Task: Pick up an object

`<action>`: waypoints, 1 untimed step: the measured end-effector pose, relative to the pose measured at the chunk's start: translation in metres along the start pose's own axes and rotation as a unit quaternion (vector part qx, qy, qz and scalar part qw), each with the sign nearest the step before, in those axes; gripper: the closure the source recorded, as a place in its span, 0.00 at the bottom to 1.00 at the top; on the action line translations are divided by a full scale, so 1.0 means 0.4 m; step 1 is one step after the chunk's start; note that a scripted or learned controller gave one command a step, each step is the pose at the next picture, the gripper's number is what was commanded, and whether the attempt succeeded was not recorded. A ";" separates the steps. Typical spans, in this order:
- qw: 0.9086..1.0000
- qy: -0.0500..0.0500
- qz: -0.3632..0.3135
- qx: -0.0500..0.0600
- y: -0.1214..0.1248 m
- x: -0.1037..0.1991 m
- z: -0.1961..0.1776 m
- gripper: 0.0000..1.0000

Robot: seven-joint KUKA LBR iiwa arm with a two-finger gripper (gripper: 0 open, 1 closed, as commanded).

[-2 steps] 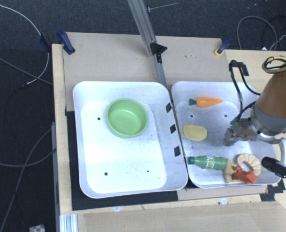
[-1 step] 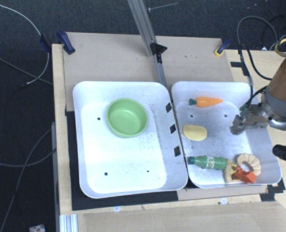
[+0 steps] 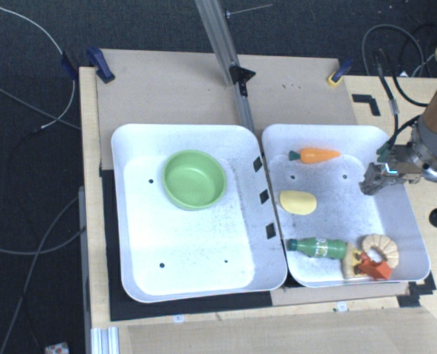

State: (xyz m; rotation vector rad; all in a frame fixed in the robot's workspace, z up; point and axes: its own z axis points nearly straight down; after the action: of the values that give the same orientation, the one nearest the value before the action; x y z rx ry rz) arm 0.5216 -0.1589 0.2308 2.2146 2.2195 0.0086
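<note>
1. Camera view: the light wooden bench carries two shallow white plastic bins side by side, the left bin and the right bin.
2. The left bin holds a round green plastic bowl, sitting upright in its upper middle part.
3. The right bin holds five things. An orange toy carrot with a green top lies near the bin's far edge.
4. A pale yellow rounded lump, like a toy lemon or potato, lies below the carrot, near the bin's left wall.
5. A green plastic bottle with a white label lies on its side near the bin's near edge, its cap pointing left.
6. Just right of the bottle, a tan ring-shaped toy like a braided pastry rests against a small red-orange block; the two are touching.
7. The grey arm comes in from the right, and its gripper hangs over the right bin's right-hand part, well apart from the carrot and the yellow lump.
8. Nothing shows between the gripper's tips; how wide it stands I cannot tell, as the tips are too small and dark to read.
</note>
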 end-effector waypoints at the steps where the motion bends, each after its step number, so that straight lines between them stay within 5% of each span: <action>1: 1.000 0.000 0.000 0.000 0.005 0.000 -0.114 1.00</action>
State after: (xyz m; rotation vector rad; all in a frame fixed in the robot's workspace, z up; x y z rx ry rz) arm 0.5233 -0.1587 0.2765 2.2143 2.2185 0.0090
